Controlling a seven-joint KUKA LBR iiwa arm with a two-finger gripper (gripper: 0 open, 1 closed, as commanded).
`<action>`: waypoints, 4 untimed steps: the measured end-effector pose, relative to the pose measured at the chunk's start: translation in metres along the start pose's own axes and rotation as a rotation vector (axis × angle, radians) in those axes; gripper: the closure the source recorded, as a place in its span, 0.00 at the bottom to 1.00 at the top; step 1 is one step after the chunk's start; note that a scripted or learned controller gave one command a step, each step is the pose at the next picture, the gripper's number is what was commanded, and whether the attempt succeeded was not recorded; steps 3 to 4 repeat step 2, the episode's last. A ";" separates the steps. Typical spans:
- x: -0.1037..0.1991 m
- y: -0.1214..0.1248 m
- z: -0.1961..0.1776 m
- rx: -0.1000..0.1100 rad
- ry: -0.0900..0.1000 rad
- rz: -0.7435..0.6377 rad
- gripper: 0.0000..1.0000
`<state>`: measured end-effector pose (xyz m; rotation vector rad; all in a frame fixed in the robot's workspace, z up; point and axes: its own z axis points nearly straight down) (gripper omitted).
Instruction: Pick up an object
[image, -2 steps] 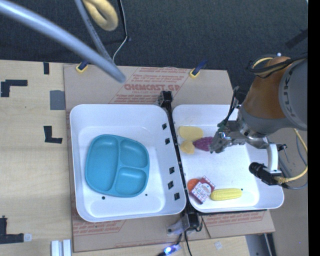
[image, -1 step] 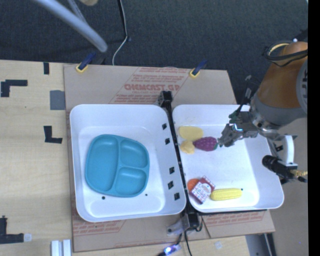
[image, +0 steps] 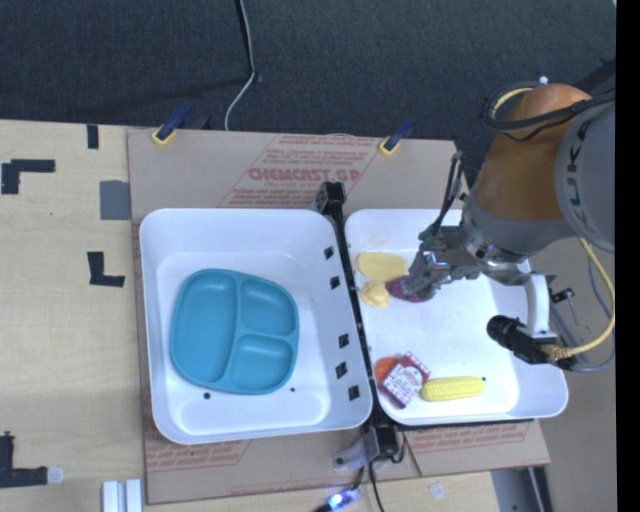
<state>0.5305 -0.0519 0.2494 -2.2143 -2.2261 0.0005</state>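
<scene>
Nearest, in the right bin (image: 540, 400), a corn cob (image: 452, 388) lies beside a red-and-white packet (image: 402, 382). Farther back, the pincer (image: 418, 283) is down on a purple object (image: 405, 290) beside yellow pieces (image: 380, 266); its spread I cannot tell. A blue divided plate (image: 235, 330) fills the left bin (image: 160, 240).

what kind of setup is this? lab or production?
Most likely a research lab pick-test bench, not production: two white bins clamped onto a cardboard sheet, toy food like a corn cob, and the pincer working over them.
</scene>
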 end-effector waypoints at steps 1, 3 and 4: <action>0.049 0.001 0.015 0.002 0.000 0.000 1.00; 0.106 0.003 0.008 0.000 0.000 -0.002 1.00; 0.106 0.003 0.008 0.000 0.000 -0.002 1.00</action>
